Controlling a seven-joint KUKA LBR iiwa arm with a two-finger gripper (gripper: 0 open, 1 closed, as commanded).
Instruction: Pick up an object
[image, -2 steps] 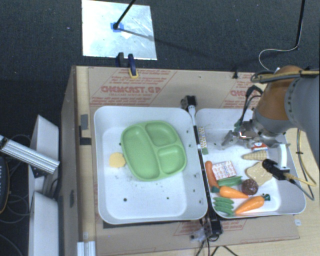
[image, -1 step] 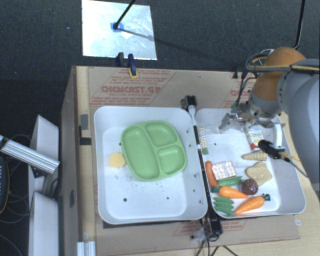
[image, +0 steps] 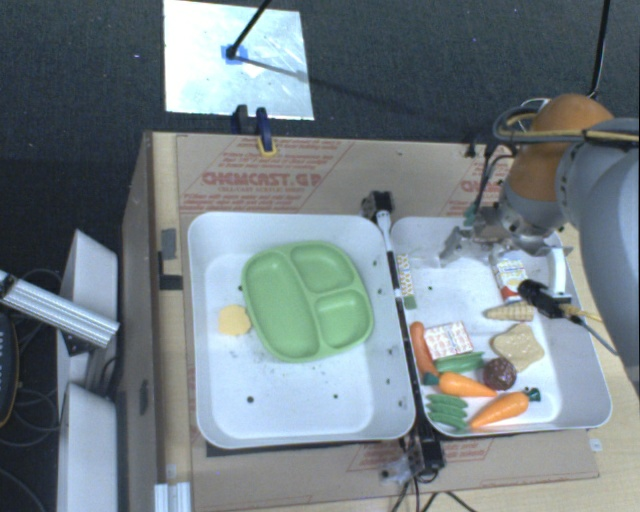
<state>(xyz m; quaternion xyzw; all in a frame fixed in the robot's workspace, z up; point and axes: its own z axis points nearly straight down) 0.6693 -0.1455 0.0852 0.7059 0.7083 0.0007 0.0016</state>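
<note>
Camera view: gripper (image: 478, 240) hangs over the far part of the right bin (image: 580, 395), its grey wrist and the orange band above it reaching in from the right. From this slant I cannot tell how the gripper is set, and nothing can be seen caught in it.

Taking the right bin as the landmark: candidates for picking lie mostly in its near half. A small boxed item (image: 449, 340) sits about mid-bin; just nearer than it lie two carrots (image: 467, 384), (image: 498, 408), with green pea pods (image: 446, 407) at the bin's near left corner. A dark round piece (image: 499, 374) sits between the carrots and a toast slice (image: 517, 346), and a pale corn-like piece (image: 509, 313) lies just beyond the toast. A small red-and-white packet (image: 509, 274) lies at the far side, closest to the gripper. Left of this bin, the other bin holds a green divided plate (image: 307, 300) and a small yellow piece (image: 234, 320).

Judgement: the packet is the shortest reach, but it looks flat and may slip. A carrot seems the surer grasp: come down over its thick end, fingers across its width, clear of the neighbours touching it, and lift straight up before checking the hold.
</note>
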